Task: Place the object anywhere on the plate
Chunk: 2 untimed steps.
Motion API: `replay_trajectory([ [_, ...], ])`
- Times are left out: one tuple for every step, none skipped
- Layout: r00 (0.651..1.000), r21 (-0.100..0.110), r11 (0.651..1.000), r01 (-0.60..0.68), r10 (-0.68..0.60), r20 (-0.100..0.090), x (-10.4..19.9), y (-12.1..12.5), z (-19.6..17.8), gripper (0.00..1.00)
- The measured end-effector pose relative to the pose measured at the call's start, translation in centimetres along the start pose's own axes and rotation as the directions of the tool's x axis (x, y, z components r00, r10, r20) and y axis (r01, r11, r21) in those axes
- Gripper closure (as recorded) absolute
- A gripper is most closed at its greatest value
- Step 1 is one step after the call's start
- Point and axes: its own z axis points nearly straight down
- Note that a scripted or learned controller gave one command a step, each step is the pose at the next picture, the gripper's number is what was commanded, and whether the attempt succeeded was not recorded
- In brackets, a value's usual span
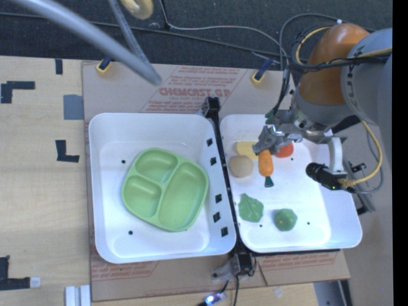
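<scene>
Nearest the camera, two green leafy pieces lay at the right bin's six o'clock side. The green divided plate sat in the left bin. Farther back, an orange carrot lay beside a beige round item and a yellow piece. The gripper hovered at the carrot's twelve o'clock; whether its jaws were spread, I cannot tell.

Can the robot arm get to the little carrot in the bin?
Probably yes. The end effector hangs right above the top of the toy carrot in the right bin, and nothing lies over the carrot; the tan round toy sits close beside it.
</scene>
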Motion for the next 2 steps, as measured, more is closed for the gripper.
replay_trajectory([
  [1.000, 0.001, 1.000, 0.000, 0.000, 0.001, 5.2, 1.1, 0.9, 1.00],
  [1.000, 0.001, 1.000, 0.000, 0.000, 0.000, 10.6, 2.3, 1.4, 1.00],
])
